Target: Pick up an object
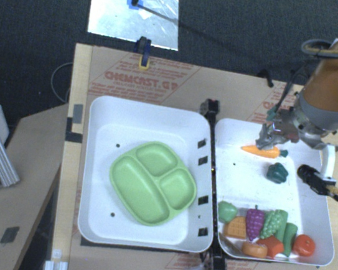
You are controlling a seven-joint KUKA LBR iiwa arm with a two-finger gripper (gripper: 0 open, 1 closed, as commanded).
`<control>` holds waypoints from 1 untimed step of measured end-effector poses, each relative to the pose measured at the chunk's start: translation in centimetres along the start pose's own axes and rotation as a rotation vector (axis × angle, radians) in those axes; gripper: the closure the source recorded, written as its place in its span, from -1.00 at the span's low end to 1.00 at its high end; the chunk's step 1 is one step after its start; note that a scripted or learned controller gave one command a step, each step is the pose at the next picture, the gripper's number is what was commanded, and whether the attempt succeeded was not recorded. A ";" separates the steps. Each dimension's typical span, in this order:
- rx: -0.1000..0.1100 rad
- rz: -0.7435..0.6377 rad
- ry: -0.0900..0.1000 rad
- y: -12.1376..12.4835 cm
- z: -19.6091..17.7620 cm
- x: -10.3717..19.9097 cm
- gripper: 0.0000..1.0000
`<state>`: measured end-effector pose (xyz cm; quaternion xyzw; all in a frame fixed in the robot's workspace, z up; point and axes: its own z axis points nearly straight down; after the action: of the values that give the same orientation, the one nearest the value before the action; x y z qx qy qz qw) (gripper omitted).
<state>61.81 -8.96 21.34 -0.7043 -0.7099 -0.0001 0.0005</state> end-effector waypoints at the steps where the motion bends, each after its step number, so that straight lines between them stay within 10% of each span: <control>1: -0.001 0.001 -0.001 -0.7 -0.2 1.3 1.00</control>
<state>61.11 -7.66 21.49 -0.7047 -0.7095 -0.0002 0.0001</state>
